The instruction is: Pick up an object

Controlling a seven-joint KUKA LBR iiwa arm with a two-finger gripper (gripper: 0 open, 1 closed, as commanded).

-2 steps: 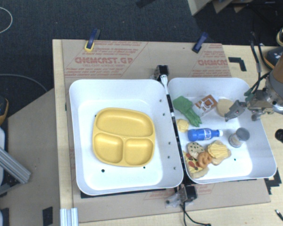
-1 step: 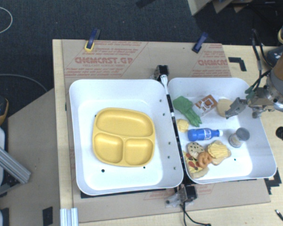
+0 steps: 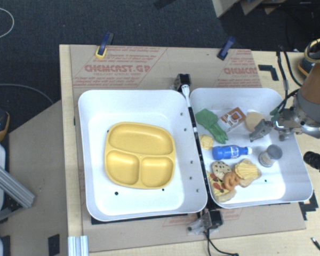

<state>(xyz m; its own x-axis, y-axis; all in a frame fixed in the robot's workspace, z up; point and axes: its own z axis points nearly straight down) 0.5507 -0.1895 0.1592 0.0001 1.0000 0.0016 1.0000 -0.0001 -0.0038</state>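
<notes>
Your claw (image 3: 270, 130) hangs open over the right bin (image 3: 293, 188), holding nothing. A blue bottle (image 3: 230, 152) lies just below-left of it. The left bin (image 3: 90, 143) holds a yellow tray (image 3: 140, 154).

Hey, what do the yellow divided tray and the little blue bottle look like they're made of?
The yellow divided tray looks like moulded plastic with a smooth, slightly glossy finish: soft highlights run along its compartment ridges. The blue bottle, lying on its side, also seems plastic, with a white cap; its exact finish is too small to tell.
</notes>
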